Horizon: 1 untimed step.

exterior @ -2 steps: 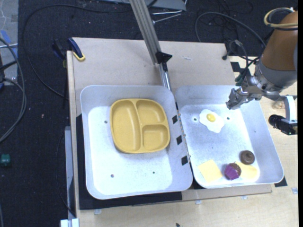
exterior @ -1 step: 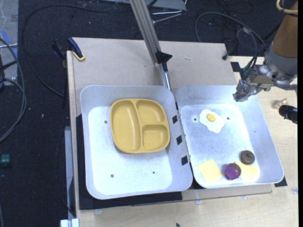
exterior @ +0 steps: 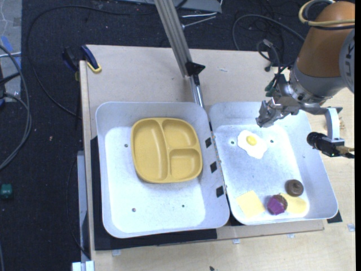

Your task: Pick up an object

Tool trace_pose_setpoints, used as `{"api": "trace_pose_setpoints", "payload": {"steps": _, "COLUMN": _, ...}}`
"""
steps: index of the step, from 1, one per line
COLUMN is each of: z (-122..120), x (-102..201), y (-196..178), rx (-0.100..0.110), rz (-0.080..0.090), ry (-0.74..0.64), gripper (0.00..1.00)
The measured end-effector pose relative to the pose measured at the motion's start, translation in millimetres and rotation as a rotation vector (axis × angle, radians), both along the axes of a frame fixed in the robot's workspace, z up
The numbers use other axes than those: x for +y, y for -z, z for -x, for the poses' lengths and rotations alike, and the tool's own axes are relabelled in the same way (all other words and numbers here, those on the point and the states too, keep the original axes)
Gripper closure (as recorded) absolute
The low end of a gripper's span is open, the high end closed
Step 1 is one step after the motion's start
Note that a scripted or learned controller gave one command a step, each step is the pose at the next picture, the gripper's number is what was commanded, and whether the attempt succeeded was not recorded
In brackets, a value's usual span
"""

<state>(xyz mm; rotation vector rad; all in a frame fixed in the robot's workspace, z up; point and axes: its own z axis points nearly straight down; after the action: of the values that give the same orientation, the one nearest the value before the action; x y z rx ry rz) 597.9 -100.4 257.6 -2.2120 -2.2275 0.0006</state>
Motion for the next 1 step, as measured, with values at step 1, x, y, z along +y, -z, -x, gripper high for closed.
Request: {"api": "trace_pose_setpoints", "payload": {"steps": 1, "z": 2.1, "x": 58.6, "y": 16.0, "rx": 0.0, "rz": -0.001, "ry": -0.001, "gripper": 1.0}}
